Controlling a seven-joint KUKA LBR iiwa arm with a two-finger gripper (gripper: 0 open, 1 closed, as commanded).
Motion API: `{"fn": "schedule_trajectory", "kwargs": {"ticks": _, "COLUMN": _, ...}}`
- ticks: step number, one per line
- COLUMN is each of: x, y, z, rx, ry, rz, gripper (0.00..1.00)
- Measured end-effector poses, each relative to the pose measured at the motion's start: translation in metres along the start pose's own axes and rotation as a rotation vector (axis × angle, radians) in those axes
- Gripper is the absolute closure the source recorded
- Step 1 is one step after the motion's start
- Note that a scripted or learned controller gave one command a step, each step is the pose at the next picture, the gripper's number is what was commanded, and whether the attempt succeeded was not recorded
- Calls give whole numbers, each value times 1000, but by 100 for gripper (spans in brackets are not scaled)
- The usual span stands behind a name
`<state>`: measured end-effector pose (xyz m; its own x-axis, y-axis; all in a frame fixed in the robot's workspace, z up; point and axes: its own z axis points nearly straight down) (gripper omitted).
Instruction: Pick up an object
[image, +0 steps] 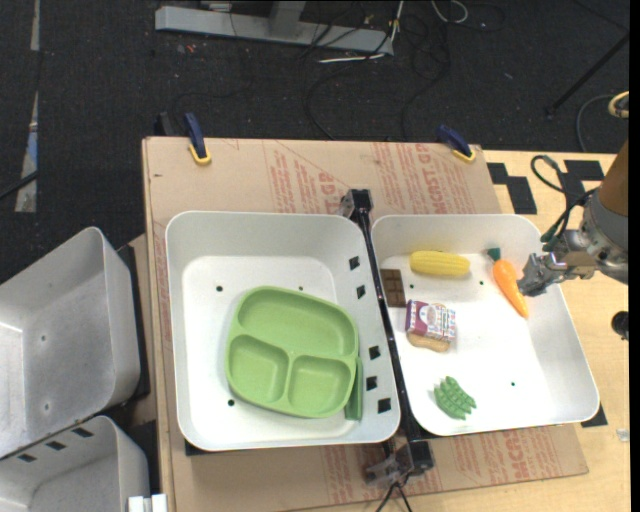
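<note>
Nearest to the camera, in the right bin (575, 345), a small green toy pea pod (454, 398) lies on the white floor, well apart from the other things. Just beyond it, near the middle of that bin, there is a small box with a purple and white label (431, 325), lying flat and a little tilted. In the left bin (190, 330), a light green plate with three compartments (292, 351) rests close to the near right corner, one edge almost against the divider between the bins. Farther back in the right bin, a dark brown block (394, 288) lies beside the divider, and a yellow corn cob (439, 264) lies on its side just behind it. To the right of the corn, an orange carrot (510, 287) lies slanted, with its green top pointing to the far side. The gripper (540, 270) hangs at the right rim of this bin, just beside the carrot; whether its fingers are open or closed I cannot tell. Both bins stand on a brown board on the tabletop (290, 170), which two clamps (196, 138) hold at the far edge.
</note>
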<state>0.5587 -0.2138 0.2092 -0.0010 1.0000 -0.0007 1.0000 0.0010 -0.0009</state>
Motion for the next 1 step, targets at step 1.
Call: {"fn": "schedule_trajectory", "kwargs": {"ticks": 1, "x": 62, "y": -9, "z": -4, "rx": 0, "ry": 2, "rz": -6, "gripper": 100}}
